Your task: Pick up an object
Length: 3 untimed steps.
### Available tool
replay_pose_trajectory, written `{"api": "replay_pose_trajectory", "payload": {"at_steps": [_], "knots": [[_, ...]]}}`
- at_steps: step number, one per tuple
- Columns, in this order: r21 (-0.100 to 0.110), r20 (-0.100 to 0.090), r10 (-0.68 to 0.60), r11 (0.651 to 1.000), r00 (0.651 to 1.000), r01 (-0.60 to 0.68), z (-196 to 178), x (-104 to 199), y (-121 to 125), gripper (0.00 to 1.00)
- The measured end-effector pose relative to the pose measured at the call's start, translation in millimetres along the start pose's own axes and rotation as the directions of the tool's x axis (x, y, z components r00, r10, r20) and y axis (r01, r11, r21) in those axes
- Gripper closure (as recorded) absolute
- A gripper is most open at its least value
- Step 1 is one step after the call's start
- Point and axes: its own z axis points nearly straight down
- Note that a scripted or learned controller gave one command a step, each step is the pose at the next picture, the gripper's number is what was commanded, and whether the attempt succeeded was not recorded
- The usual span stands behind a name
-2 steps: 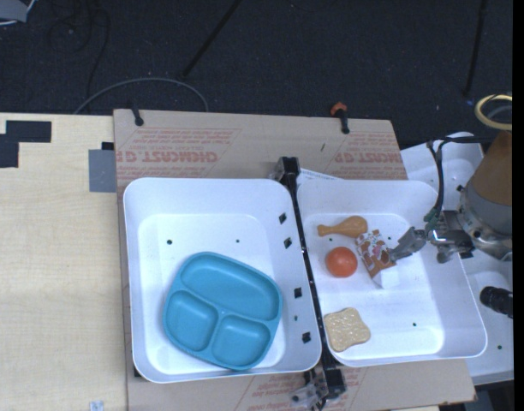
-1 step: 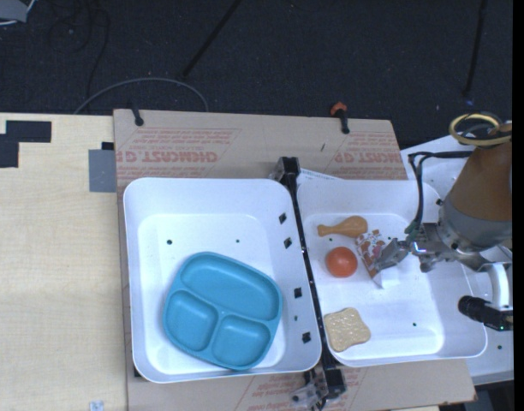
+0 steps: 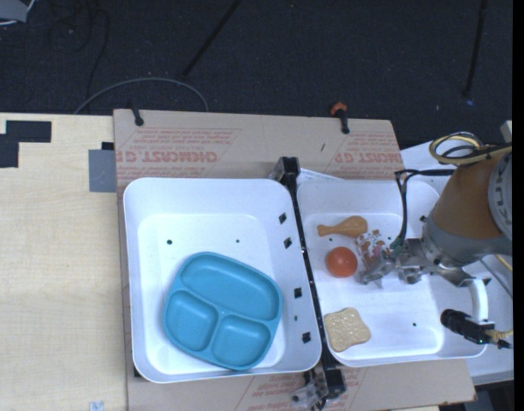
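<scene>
Tomato (image 3: pixel 341 262), red and round, lies in the right bin (image 3: pixel 416 336), just to the left of the tool (image 3: pixel 375 268) and close to its tip. We see the tool low inside this bin, reaching leftward from the grey arm (image 3: pixel 467 221) with its orange band. We cannot tell whether the tool is wide or narrow, since its tip is small and dark against a small multicoloured object (image 3: pixel 370 245) that sits just above it. Above and to the left of the tool lies a tan drumstick (image 3: pixel 343 227). Below and to the left of the tool, near the bin's front edge, lies a slice of toast (image 3: pixel 346 329). Well to the left of the tool, in the left bin (image 3: pixel 159 204), rests a blue divided plate (image 3: pixel 222 309). Both bins stand on cardboard on the counter (image 3: pixel 48 272).
</scene>
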Motion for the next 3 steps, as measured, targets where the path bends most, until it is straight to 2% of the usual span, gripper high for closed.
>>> {"api": "replay_pose_trajectory", "payload": {"at_steps": [1, 2, 3], "knots": [[-0.003, 0.001, 0.004, 1.0, 1.0, -0.004, -12.2, -1.6, 0.7, 1.0], [-0.011, 0.004, -0.002, 1.0, 1.0, 0.002, -75.4, -4.2, 1.3, 1.0], [-0.011, 0.004, -0.003, 1.0, 1.0, 0.003, -131.2, 5.5, 1.8, 1.0]]}}
